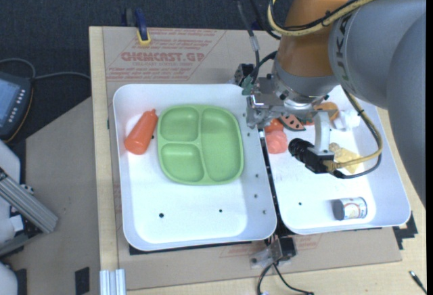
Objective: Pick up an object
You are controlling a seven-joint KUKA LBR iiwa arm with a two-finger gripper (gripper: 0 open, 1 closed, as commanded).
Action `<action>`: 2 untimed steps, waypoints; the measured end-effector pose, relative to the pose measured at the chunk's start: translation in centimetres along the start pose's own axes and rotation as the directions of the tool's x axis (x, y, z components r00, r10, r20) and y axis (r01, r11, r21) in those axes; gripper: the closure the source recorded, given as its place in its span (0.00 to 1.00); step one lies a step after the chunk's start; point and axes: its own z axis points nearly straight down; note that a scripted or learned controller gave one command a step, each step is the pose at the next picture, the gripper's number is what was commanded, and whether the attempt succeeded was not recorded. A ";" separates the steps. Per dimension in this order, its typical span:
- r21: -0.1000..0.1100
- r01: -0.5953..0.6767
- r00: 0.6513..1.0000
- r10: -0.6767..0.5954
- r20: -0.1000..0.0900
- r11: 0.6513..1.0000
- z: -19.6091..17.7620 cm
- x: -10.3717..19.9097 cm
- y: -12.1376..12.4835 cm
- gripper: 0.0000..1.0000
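Pink-orange object (pixel 275 139) lies in the right bin (pixel 379 216), just below and touching-close to the pincer (pixel 284 118); whether the pincer is released or clenched cannot be told, the wrist hiding it. A good grasp probably means centering over the object, clear of the bin wall beside it and of the black cable (pixel 308 155) nearby.

Arm (pixel 379 43) was fat grey casing with a glossy orange band (pixel 314 23) above the wrist, yellow and black cables looped around it, bare metal fittings underneath.
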 end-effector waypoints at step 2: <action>0.005 -0.002 1.000 0.002 0.000 1.000 0.5 1.5 -0.3 1.00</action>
